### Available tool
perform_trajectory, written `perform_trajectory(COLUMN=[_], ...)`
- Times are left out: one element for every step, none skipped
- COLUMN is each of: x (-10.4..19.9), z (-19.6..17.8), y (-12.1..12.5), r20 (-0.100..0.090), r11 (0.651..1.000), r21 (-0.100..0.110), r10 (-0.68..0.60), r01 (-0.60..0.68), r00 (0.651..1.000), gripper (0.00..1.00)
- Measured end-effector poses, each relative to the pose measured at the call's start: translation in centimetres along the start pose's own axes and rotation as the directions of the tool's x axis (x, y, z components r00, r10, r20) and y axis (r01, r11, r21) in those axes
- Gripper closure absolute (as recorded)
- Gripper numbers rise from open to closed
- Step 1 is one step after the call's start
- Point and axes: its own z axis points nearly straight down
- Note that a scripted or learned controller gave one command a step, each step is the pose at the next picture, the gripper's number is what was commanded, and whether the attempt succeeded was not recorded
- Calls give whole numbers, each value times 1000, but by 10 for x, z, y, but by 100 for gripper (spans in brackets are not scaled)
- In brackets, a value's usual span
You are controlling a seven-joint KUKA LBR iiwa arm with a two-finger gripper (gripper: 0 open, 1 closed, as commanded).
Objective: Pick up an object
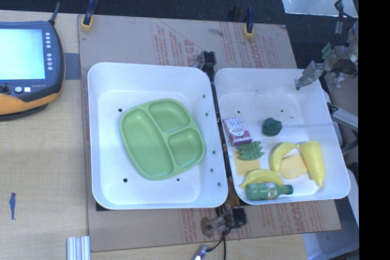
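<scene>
The right bin (286,85) holds several small items. A pink-red box (236,130) lies at its left, with a dark green broccoli piece (272,126) to the right of it. Below them are a green leafy piece (249,150), a flat yellow slice (247,165), two bananas (279,154) (262,177), a pale yellow round piece (294,166), a yellow bottle (313,161) and a green bottle (268,190). My gripper (308,75) hangs over the bin's far right corner, well away from all the items, with nothing seen in it.
The left bin (103,88) carries a green divided plate (161,138). A teach pendant (27,64) lies at the bench's far left. Clamps (248,20) sit along the board's back edge. Cables and the arm's parts (341,52) crowd the right side.
</scene>
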Motion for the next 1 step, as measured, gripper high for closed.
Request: perform_trajectory(x=[28], z=[147], y=[-36], r20=[0], r11=[1000], r21=[2], r10=[-1], r01=[1], r00=[1000], gripper=[0])
